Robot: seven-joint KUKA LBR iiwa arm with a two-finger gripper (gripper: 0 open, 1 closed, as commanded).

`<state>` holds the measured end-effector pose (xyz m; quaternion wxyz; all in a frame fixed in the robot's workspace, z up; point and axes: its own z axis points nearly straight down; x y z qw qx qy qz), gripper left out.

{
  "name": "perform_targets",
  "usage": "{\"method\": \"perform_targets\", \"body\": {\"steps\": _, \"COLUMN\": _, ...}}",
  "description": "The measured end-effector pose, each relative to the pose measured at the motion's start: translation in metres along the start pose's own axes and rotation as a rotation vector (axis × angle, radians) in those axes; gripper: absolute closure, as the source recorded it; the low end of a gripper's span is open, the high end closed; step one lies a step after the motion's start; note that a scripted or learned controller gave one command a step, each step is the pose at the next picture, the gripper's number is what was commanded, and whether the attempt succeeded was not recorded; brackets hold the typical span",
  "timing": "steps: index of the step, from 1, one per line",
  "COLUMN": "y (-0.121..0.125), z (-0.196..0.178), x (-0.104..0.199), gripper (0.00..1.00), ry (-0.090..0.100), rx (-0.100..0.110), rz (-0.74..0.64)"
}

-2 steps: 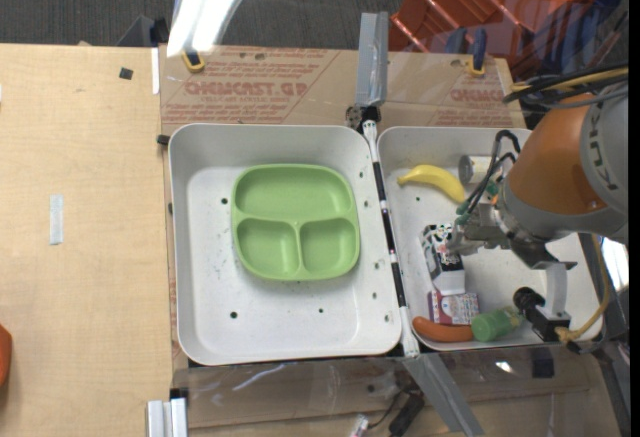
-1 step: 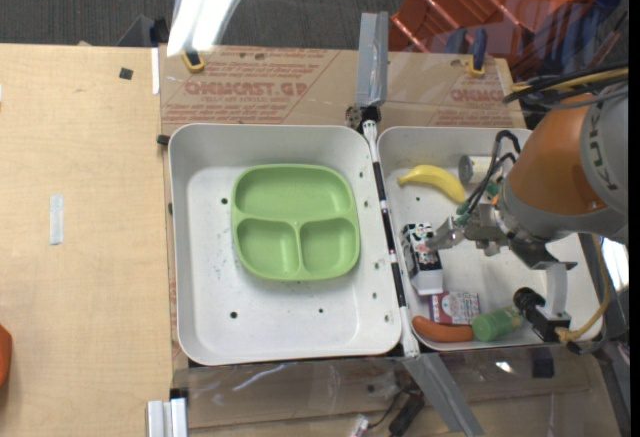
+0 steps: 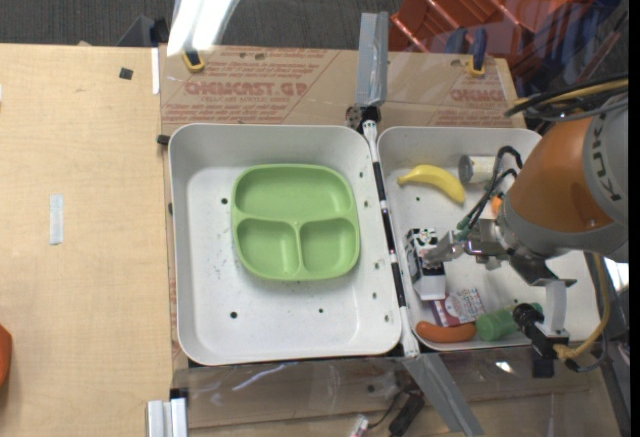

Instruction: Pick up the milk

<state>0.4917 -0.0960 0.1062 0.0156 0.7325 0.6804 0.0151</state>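
Fingers (image 3: 436, 250) right at milk (image 3: 424, 251), rt bin (image 3: 392, 187)

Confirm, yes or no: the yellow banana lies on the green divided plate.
No. The yellow banana lies in the right white bin, while the green divided plate sits in the left.

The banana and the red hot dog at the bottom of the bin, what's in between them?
In the camera view, the milk carton lies between the banana and the hot dog, with a small red-and-white packet just above the hot dog.
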Motion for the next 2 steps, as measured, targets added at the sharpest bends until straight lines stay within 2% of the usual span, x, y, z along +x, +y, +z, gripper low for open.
{"method": "perform_targets", "body": {"steps": 1, "y": 0.064, "z": -0.081, "x": 0.043, "gripper": 0.00, "ry": -0.004, "rx": 0.047, "rz": 0.021}}
{"method": "perform_targets", "body": {"steps": 2, "y": 0.003, "z": -0.084, "x": 0.029, "gripper": 0.00, "ry": -0.004, "rx": 0.048, "rz": 0.074}}
